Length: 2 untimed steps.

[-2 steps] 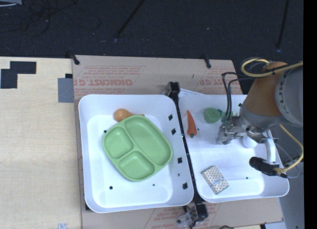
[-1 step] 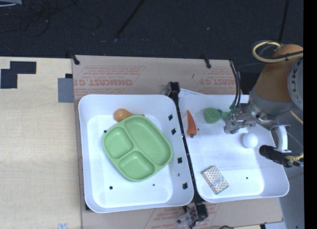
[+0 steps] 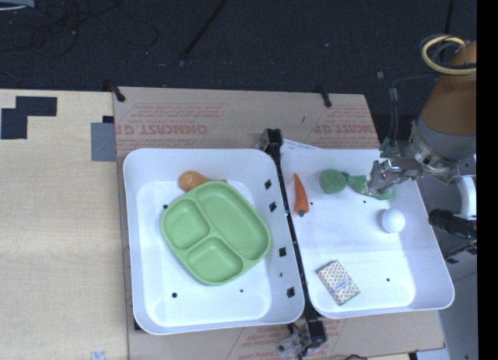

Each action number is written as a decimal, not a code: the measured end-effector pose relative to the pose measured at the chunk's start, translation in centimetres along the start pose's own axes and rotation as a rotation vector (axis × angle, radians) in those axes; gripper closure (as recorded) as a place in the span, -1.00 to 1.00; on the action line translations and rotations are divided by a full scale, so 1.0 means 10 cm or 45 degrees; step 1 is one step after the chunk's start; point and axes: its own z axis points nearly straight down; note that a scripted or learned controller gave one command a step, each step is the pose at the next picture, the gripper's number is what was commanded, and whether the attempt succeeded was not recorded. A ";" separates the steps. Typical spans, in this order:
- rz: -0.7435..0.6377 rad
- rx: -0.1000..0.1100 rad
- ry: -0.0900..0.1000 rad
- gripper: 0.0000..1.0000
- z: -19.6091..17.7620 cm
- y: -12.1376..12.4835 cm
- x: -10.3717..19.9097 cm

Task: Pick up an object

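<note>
My gripper (image 3: 380, 181) hangs low over the far right part of the right bin (image 3: 424, 277), at the right end of a green soft toy (image 3: 334, 181) that stretches from the bin's far middle towards it. Green shows just under the gripper's tip; whether it has hold of the toy is not visible. A white ball (image 3: 392, 221) lies just in front of the gripper. An orange carrot (image 3: 300, 193) lies along the bin's left wall. A small patterned box (image 3: 338, 281) sits near the front.
The left bin (image 3: 148, 277) holds a green divided plate (image 3: 215, 232) with an orange round piece (image 3: 191, 180) behind it. A black divider (image 3: 282, 226) runs between the bins. Cardboard (image 3: 210, 121) lies under both.
</note>
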 end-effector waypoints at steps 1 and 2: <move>-0.001 0.001 0.001 1.00 -0.46 0.01 -0.01; -0.005 0.009 0.004 1.00 -0.37 0.10 0.60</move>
